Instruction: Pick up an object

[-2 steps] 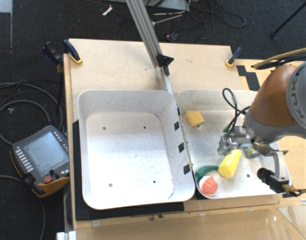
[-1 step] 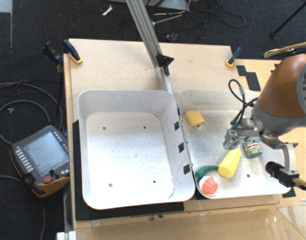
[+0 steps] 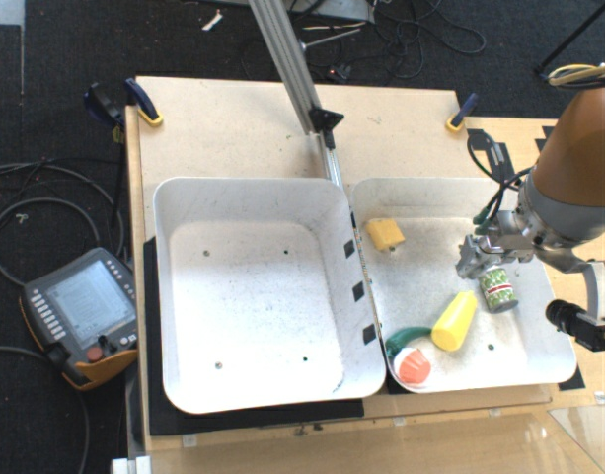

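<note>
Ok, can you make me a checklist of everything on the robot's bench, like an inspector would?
Surface: wooden bench bearing two white bins, left bin and right bin.
Job's things: in the right bin, yellow sponge-like block, yellow bottle-shaped toy, small green-and-white can, green-and-pink toy.
Clutter: nothing seen.
Gripper: gripper low over the right bin, beside the can; holding nothing that I can see.
Cables: black cables on the floor behind the bench.
Surroundings: control pendant on the floor, left of the bench.
</note>
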`<act>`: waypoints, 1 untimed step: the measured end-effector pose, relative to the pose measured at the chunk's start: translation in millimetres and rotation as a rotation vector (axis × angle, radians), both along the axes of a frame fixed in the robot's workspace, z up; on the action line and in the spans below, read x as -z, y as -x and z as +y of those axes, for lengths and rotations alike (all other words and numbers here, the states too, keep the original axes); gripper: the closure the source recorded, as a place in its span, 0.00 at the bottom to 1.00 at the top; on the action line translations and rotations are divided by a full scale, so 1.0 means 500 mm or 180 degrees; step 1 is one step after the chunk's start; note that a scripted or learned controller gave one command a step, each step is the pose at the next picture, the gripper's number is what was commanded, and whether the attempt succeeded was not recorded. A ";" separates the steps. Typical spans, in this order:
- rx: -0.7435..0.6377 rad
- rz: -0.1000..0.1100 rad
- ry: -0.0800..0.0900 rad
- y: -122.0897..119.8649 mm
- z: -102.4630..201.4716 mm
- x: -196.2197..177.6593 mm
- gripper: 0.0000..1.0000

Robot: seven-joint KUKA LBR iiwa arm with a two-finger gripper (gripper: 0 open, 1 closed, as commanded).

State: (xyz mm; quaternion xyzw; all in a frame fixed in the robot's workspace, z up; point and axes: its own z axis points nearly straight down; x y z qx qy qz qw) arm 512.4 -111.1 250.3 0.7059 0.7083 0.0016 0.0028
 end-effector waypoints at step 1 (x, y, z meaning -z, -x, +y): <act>-0.0011 0.0015 -0.0005 -0.064 0.088 0.026 1.00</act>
